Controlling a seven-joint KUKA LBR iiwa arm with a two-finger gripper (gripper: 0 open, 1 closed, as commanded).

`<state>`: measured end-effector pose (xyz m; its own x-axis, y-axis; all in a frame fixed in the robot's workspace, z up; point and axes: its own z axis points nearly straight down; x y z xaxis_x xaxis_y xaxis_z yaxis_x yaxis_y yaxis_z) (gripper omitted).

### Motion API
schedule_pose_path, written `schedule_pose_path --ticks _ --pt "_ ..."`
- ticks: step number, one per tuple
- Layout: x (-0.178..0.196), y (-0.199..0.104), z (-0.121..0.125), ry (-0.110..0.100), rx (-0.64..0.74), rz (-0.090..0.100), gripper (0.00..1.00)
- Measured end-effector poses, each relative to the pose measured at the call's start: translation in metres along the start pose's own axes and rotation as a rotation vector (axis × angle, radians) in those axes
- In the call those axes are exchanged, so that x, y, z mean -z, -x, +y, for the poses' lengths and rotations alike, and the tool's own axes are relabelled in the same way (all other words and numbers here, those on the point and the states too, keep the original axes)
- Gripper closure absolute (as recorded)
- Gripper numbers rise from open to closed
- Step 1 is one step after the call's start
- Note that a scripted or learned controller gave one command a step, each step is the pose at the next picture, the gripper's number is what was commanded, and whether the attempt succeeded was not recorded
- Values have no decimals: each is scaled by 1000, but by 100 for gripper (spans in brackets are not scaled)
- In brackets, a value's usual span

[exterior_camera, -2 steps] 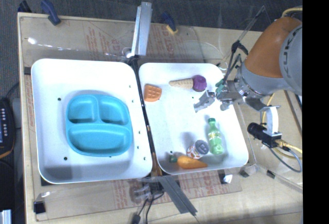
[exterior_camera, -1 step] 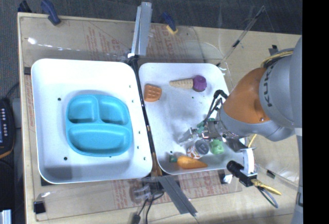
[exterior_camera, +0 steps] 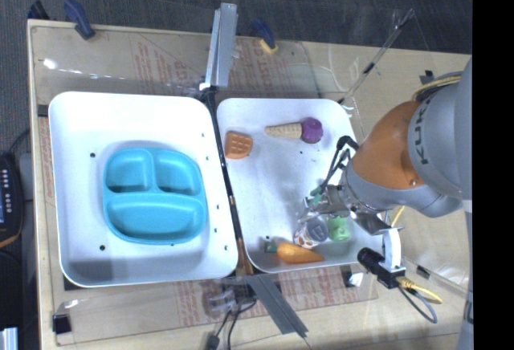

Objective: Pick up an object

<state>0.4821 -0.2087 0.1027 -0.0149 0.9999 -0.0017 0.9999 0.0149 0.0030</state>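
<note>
The right bin (exterior_camera: pixel 273 180) holds an orange waffle-like toy (exterior_camera: pixel 238 144) at its far left, a toy ice-cream cone with a purple scoop (exterior_camera: pixel 294 130) at the back, and a toy carrot (exterior_camera: pixel 294 253) along the front wall. My gripper (exterior_camera: pixel 320 218) reaches down into the front right corner of this bin, just above the carrot's right end. A small green object (exterior_camera: pixel 340 229) and a greyish round piece (exterior_camera: pixel 318 231) lie right under it, partly hidden by the wrist.
The left bin (exterior_camera: pixel 72 124) holds a blue divided plate (exterior_camera: pixel 154 194). A metal divider bar (exterior_camera: pixel 218 47) stands between the bins at the back. The arm's orange band (exterior_camera: pixel 385 152) overhangs the right bin's right wall.
</note>
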Motion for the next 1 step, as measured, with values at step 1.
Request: schedule_pose_path --ticks 1 --pt "77 2 64 -3 -6 2 100"
